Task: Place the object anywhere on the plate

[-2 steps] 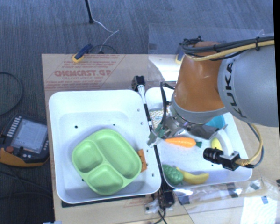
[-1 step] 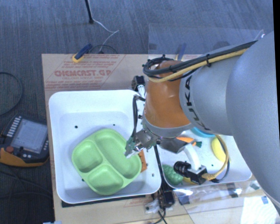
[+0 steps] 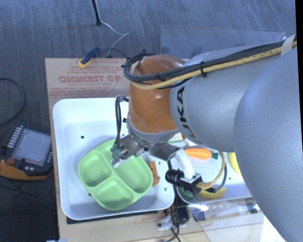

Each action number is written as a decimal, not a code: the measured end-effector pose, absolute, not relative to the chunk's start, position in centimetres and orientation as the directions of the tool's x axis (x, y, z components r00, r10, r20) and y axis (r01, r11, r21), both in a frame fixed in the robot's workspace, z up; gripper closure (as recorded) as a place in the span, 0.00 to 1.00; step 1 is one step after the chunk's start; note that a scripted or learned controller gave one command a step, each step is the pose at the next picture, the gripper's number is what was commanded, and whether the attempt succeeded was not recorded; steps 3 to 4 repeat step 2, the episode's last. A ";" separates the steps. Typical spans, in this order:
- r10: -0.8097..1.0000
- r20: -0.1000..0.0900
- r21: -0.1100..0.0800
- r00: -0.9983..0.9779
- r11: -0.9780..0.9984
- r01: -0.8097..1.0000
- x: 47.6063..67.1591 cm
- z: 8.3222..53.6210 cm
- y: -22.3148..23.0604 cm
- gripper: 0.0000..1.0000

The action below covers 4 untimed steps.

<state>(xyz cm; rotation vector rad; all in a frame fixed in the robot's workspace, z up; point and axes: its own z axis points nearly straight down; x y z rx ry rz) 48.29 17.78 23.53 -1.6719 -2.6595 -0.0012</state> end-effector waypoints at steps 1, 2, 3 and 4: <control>0.671 -0.004 0.001 -0.741 0.741 0.671 48.5 26.5 13.8 1.00; 0.671 -0.003 -0.001 -0.742 0.742 0.671 48.5 26.4 13.9 0.00; 0.671 -0.003 -0.001 -0.742 0.742 0.671 48.5 26.4 13.9 0.00; 0.671 -0.003 -0.001 -0.742 0.742 0.671 48.5 26.4 13.9 0.00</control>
